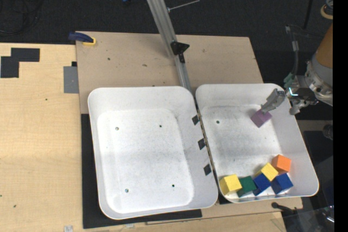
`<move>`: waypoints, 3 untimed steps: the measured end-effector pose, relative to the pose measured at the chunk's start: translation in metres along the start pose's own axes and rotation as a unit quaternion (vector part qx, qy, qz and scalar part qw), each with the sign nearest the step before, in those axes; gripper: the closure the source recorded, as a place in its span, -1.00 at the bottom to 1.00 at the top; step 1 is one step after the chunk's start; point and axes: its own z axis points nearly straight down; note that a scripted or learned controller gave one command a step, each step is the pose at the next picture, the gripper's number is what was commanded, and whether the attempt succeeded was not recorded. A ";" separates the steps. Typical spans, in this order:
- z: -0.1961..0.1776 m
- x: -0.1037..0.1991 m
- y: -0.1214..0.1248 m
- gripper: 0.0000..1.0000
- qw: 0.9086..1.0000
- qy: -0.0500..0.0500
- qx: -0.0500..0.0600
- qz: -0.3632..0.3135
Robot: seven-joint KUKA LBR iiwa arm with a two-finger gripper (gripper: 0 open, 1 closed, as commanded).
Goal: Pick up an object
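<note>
A small purple block (261, 117) is in the right bin (239, 96), in its upper right part. The gripper (272, 102) reaches in from the right, and its grey tip meets the block's upper right corner. I cannot tell whether the block rests on the bin floor or hangs just above it. Several coloured blocks crowd the bin's near right corner: a yellow block (230, 182), a green block (246, 186), a blue block (261, 184), another yellow block (269, 171), an orange block (281, 162) and a second blue block (281, 182).
The left bin (142, 99) adjoins the right one, with black clips (201, 143) along the shared rim. A slanted aluminium rail (162, 19) rises behind the bins. The arm's wrist (321, 81) hangs over the right bin's right rim.
</note>
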 end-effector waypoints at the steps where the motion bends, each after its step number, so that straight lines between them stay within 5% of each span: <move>1: -0.003 0.000 0.001 -1.00 1.000 -0.001 -0.002 0.000; 3: 0.108 0.010 -0.002 -1.00 1.000 0.000 0.001 0.001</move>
